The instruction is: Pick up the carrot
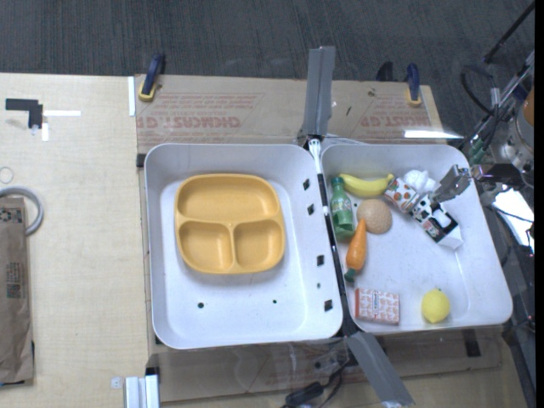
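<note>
The orange carrot (pixel 356 246) lies in the right bin (pixel 489 236) against its left wall, pointing up and down with its green end at the bottom. Just above it sits a brown round item (pixel 376 216), and a green bottle (pixel 342 206) lies to its upper left. My gripper (pixel 448 185) reaches in from the right at the bin's upper right, over a white and orange carton (pixel 408 194) and a black and white packet (pixel 439 224). It is well to the right of the carrot and holds nothing that I can see.
A banana (pixel 366 184) lies at the top of the right bin. A red and white box (pixel 376 306) and a lemon (pixel 435 306) sit near its front edge. The left bin (pixel 161 253) holds a yellow divided plate (pixel 229 223).
</note>
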